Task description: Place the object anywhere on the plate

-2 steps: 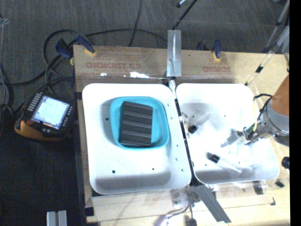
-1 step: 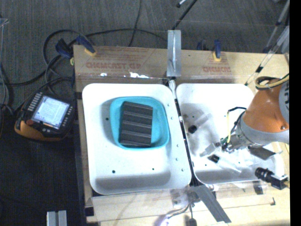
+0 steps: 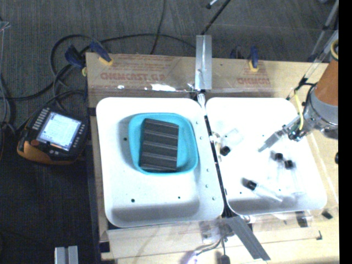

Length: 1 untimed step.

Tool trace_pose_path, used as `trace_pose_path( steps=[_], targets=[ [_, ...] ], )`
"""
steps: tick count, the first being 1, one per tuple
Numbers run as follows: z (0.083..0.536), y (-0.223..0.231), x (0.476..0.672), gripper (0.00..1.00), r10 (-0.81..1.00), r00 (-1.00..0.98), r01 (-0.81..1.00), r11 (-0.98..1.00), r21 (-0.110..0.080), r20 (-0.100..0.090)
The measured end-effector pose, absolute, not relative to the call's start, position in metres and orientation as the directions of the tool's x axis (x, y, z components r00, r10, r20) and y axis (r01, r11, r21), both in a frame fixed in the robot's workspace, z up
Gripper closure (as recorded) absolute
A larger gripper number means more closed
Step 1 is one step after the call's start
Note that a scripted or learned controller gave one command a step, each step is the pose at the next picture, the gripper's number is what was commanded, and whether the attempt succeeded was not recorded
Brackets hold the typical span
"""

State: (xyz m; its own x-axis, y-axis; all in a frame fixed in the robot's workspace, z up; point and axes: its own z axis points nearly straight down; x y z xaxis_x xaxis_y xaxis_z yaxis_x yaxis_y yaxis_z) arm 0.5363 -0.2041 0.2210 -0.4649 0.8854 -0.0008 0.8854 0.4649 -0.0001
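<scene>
The dark ribbed rectangular block (image 3: 159,144) lies flat on the turquoise rounded plate (image 3: 190,147) in the left white bin (image 3: 110,164). The gripper (image 3: 275,140) hovers over the right bin (image 3: 313,186); its slim metal fingers carry nothing, and their spacing is unclear.

Faint red print on the brown cardboard backboard (image 3: 165,76)

Behind the two white bins, the backboard carries reddish block lettering in two patches, one left and one right of the upright metal bar (image 3: 204,62); both are too blurred to spell out. The lit screen of the orange-edged handheld pendant (image 3: 55,132), left of the backboard, is unreadable.
</scene>
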Motion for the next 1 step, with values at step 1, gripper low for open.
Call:
trace_pose_path(
  steps=[1],
  targets=[
    [0.2097, -0.2240, 0.4836, 0.00, 0.908, -0.418, 0.908, 0.418, -0.002, -0.001]
  ],
)
